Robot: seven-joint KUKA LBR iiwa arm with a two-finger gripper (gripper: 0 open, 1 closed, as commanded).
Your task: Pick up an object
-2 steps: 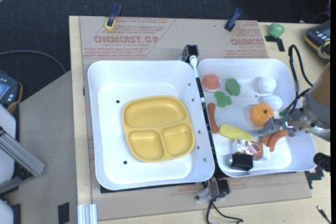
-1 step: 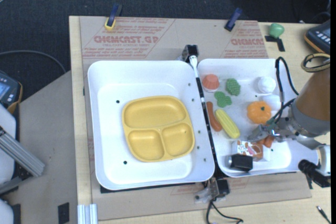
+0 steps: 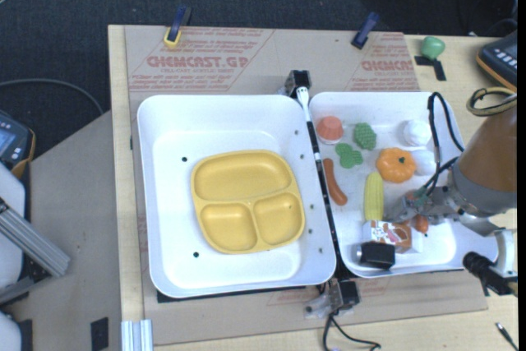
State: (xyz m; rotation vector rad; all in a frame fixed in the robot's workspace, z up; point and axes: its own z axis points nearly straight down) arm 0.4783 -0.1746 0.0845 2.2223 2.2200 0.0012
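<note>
At the far left we see the left bin (image 3: 156, 177), and in its middle lies a yellow divided plate (image 3: 246, 200) with three compartments, flat on the white floor. Just beside it, across the shared rims, sits the right bin (image 3: 349, 263), and here the small things crowd together. Nearest the divider we find a red-orange round piece (image 3: 330, 127) at the top and a toy hot dog (image 3: 334, 181) below it, lying lengthwise. Next come two green toy vegetables (image 3: 357, 144), then a yellow corn cob (image 3: 373, 195) standing along the bin's length, with an orange pumpkin (image 3: 396, 165) just beside its upper end. A white round object (image 3: 416, 131) rests near the back wall. Toward the front edge lie a small printed packet (image 3: 393, 235) and a black block (image 3: 378, 255), touching or nearly so.

At the right the arm (image 3: 493, 168) reaches in, and the gripper (image 3: 423, 214) hangs low over the bin near the packet — whether it is parted or closed we cannot tell.
</note>
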